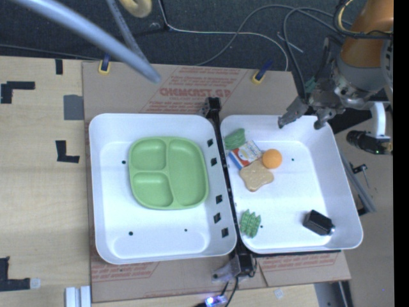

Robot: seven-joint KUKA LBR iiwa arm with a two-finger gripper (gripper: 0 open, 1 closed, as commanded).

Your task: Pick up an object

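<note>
Two shallow white bins sit side by side on a cardboard-covered bench, seen from above at a slant. The left bin (105, 171) holds a pale green divided plate (169, 173) with three compartments, lying flat near its centre. The right bin (332, 184) holds several small objects. Near its upper left corner lies a green leafy-looking piece (234, 137), and just below it a flat red, white and blue packet (246, 153). A small orange ball (272, 158) rests just right of the packet, touching or nearly touching a tan, bread-shaped piece (256, 177) below it. Lower down, near the bin's left wall, sits a small ridged green item (250, 223). A dark, boxy block (317, 222) lies towards the lower right corner, well apart from the others.

The grey arm with its orange band enters from the upper right of the frame. Its gripper (300, 118) hovers over the right bin's upper rim, its two fingers spread apart with nothing between them.
</note>
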